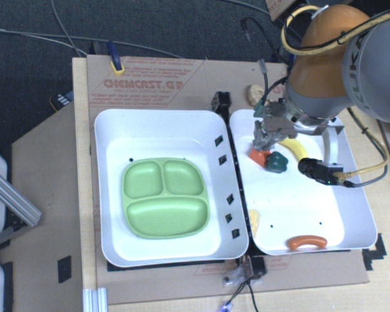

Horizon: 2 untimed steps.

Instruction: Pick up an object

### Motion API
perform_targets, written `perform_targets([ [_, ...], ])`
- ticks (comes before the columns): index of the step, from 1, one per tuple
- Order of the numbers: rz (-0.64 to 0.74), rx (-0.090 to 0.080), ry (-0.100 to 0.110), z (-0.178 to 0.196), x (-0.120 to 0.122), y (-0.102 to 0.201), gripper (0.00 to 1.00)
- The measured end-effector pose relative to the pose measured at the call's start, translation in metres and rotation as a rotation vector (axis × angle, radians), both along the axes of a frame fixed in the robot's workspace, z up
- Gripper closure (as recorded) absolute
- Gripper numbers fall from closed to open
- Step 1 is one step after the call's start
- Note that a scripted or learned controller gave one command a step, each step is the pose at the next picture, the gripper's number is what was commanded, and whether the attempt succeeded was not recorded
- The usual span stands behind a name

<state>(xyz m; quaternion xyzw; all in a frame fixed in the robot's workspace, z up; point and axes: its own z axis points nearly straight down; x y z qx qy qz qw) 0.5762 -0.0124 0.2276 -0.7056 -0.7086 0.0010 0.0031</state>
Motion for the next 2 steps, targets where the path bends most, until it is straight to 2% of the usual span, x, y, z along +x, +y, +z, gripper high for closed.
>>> perform_targets([
  [1, 0.001, 0.000, -0.002, 0.010, -0.028, 0.045, 1.00],
  [2, 0.000, 0.000, 0.001, -0.007, -0.053, 0.086, 1.00],
])
